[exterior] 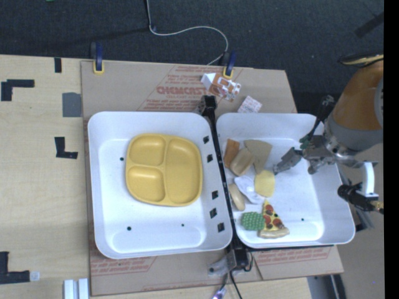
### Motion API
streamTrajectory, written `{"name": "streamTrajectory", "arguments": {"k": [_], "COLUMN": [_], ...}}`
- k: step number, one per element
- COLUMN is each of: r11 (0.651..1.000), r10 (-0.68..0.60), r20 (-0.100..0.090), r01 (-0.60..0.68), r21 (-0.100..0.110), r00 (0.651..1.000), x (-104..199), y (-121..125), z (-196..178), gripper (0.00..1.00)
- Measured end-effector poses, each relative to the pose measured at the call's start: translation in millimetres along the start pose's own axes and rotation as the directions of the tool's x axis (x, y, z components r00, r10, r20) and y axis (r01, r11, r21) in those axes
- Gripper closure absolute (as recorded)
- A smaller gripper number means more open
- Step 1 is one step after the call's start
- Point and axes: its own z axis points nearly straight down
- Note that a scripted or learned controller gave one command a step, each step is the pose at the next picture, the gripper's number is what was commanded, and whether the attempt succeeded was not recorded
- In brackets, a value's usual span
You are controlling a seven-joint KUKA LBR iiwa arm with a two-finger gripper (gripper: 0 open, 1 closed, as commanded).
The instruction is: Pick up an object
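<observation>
Right bin (pixel 312 229) holds a pile of toy food along its left wall: tan bread pieces (pixel 244 156), pale yellow lemon-like piece (pixel 264 183), pizza slice (pixel 272 222) with red dots, green bumpy piece (pixel 252 220). Gripper (pixel 288 161) sits in the right bin, just right of the bread, nothing visibly held; opening can't be told. Yellow divided plate (pixel 164 169) lies in the left bin (pixel 106 229).

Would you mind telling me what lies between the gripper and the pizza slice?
In the camera view, bare white bin floor separates the gripper from the pizza slice; the yellow piece sits just left.
</observation>
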Motion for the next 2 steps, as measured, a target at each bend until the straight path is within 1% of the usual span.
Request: {"name": "streamTrajectory", "arguments": {"k": [1,2], "r11": [1.0,1.0], "r10": [-0.004,-0.004], "r20": [0.005,0.004], "r01": [0.004,0.004], "r21": [-0.014,-0.015], "r00": [1.0,1.0], "x": [40.7,40.0], "y": [5.0,5.6], "z": [83.4,70.2], "gripper": [0.0,1.0]}}
